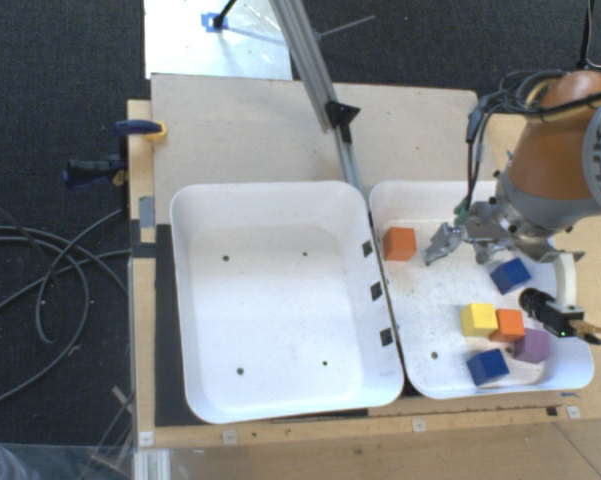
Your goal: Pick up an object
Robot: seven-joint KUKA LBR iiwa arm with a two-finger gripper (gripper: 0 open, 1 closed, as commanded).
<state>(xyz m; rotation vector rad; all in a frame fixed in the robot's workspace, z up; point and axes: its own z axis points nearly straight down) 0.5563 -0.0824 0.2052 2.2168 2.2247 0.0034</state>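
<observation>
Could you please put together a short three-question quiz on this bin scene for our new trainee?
1. True or false: the orange cube beside the gripper lies in the right bin.
2. How many blue cubes are in that bin?
3. Which block touches the yellow cube: A) purple block, B) second orange cube, C) lower blue cube?

Key: 1 true; 2 two, the upper blue cube and the lower one; 3 B.

No readable text, labels, brands or numbers anywhere on bench, bins or arm.
</observation>
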